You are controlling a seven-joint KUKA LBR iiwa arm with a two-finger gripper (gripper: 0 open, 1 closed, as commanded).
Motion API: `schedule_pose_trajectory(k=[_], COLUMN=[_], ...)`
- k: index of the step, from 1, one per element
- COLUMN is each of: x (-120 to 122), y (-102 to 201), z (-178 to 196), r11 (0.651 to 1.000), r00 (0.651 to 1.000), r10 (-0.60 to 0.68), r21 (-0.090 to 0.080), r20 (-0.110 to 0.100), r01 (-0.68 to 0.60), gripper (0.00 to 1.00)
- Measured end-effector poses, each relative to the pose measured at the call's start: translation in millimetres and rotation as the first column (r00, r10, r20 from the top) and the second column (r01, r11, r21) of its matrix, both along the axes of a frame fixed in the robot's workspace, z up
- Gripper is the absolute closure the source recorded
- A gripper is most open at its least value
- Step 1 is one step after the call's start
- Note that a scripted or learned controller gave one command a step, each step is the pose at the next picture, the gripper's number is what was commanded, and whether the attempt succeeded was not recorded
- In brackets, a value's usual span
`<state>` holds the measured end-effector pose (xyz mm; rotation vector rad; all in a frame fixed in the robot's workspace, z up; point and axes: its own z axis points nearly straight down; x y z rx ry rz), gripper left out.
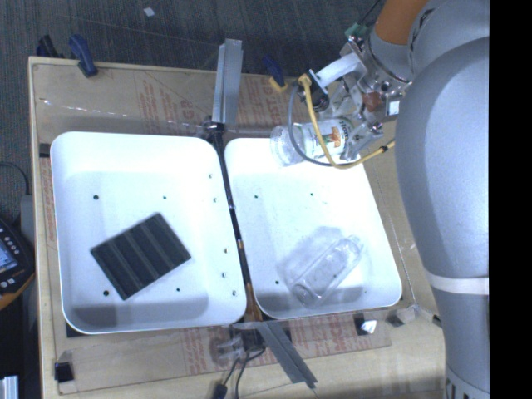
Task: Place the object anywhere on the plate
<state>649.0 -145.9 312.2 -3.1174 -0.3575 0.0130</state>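
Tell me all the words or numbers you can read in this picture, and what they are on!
None can be read.
Bench board: faint reddish printing, too blurred to read.
Clear bottle up by the gripper: a label with orange on it, too small to read.
Device at the left edge: a lit screen, too small to read.
Dark ridged plate: no writing visible.

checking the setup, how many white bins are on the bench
2. The left bin holds a dark ridged plate; the right bin holds a clear object.
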Motion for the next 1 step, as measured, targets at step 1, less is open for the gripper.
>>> schedule_pose_trajectory(k=[1], x=[2.0], y=[2.5], z=[-10.9], r11=[0.998], r00=[0.998], r10=[0.059], r21=[0.003], r20=[0.001], r01=[-0.059], gripper=[1.00])
